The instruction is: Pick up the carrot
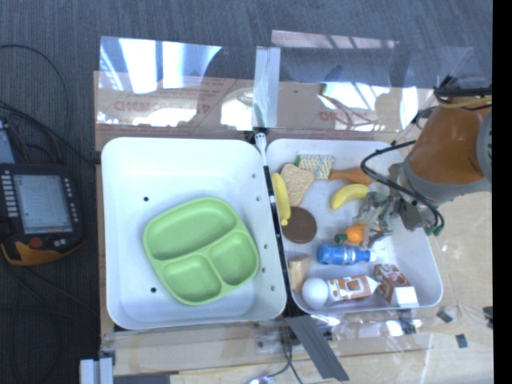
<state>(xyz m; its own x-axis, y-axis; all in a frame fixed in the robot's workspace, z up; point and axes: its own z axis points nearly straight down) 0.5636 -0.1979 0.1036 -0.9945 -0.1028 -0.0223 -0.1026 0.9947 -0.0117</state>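
Now tool (376, 217) hovers near carrot (350, 175)

Bench (108, 346) with two bins (128, 182)

Robot lab, not a kitchen.
A teach pendant (40, 208) lies on grey carpet (240, 6); two white bins (128, 166) sit on a worktop (464, 294) behind clear plastic screens (160, 62).

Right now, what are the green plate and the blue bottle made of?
The green plate looks like moulded plastic: one even matte colour, rounded edges, three pressed-in compartments. The blue bottle also seems plastic, glossier, with a bright highlight and a white cap; it is too small to be sure.
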